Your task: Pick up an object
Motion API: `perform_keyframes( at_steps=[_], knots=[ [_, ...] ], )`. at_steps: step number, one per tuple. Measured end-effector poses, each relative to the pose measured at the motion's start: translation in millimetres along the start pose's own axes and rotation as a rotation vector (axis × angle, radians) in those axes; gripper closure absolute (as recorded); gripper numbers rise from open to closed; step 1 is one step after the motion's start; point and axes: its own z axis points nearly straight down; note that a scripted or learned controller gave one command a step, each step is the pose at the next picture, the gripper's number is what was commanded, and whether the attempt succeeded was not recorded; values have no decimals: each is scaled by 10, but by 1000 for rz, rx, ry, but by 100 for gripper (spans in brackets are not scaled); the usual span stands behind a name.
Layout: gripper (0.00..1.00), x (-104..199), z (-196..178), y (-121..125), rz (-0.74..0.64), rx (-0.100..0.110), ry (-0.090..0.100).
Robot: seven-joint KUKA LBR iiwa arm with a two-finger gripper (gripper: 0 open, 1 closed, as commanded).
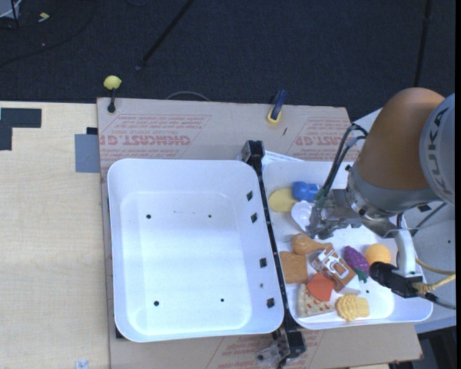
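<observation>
Over the right bin: arm (403, 148) comes in from the right edge, orange band up top, grey wrist below, claw (320, 225) pointing down among the toys.
Claw state: cannot tell, open or closed; dark hardware and cables blur together at the tip.
Right bin (415, 311): shallow, white, crowded with small plastic food toys.
Nearest object: white rounded piece (302, 215), just left of the claw, touching or nearly touching it; too washed out to name.
Blue object (304, 191): above-left of the claw, near, glossy, rounded.
Yellow lemon-like object (281, 200): left of the claw, beside the blue one, smooth pale yellow oval.
Orange-brown lump (306, 244): just below the claw, rounded, matte.
Tan flat slab (293, 267): below-left of the claw, squarish, toast-like.
White-and-red patterned piece (332, 264): below the claw, small, boxy, printed markings unreadable.
Purple object (356, 260): below-right, elongated, glossy, tilted.
Orange ball (377, 254): right and below, round, partly behind a black cable end.
Red block (320, 287): well below the claw, chunky.
Pizza-like wedge (315, 306): lowest left, pale with red spots.
Yellow ridged piece (352, 307): lowest, corn-like bumps.
Left bin (184, 177): well left of the claw, white.
Held item: nothing seen between the fingers.
</observation>
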Motion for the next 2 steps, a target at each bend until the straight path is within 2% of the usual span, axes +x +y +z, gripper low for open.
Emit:
perform_keyframes(
  at_steps=[1,2],
  knots=[
    [100,-192,321,-484,12,12,-2],
    [100,-268,339,-464,11,7,-2]
  ],
)
